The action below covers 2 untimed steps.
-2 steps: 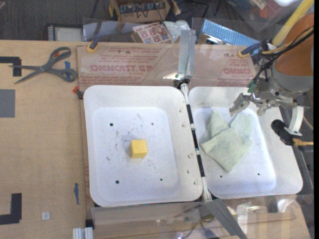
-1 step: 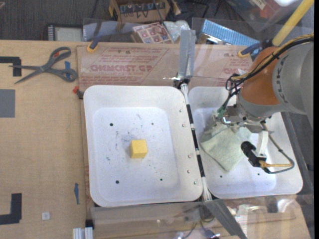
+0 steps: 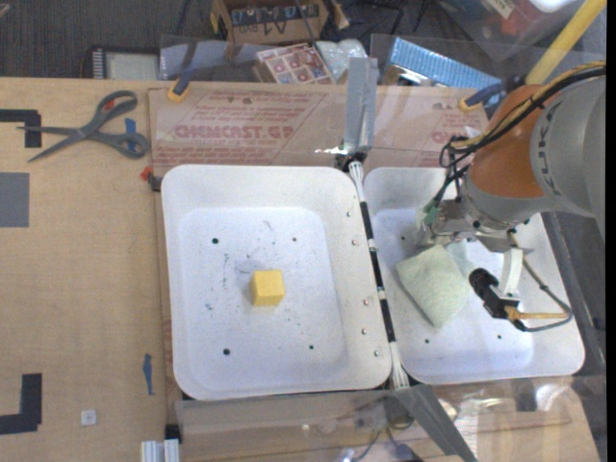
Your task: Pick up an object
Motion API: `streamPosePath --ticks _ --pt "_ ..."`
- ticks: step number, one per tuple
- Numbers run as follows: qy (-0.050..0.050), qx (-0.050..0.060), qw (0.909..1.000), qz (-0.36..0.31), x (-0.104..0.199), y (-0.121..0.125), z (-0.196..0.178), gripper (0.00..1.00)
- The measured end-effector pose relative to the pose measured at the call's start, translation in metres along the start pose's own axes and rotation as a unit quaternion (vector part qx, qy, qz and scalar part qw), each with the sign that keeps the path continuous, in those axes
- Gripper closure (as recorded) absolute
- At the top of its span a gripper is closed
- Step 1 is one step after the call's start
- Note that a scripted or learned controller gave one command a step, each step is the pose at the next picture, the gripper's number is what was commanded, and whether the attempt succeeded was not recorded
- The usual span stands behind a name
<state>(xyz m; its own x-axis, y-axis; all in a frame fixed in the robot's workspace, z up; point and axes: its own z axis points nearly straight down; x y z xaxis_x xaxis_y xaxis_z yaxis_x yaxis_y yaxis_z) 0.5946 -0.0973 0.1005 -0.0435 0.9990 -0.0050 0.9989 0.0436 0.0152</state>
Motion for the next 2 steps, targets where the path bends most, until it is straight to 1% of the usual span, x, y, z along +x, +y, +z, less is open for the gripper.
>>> streamPosePath --ticks 1,2 --pt "-0.001 -0.002 1.0 0.001 -0.0008 0.0005 -0.0101 1.0" --pt "-0.001 -0.001 1.0 0.001 -0.0008 0.0005 -0.0102 0.0"
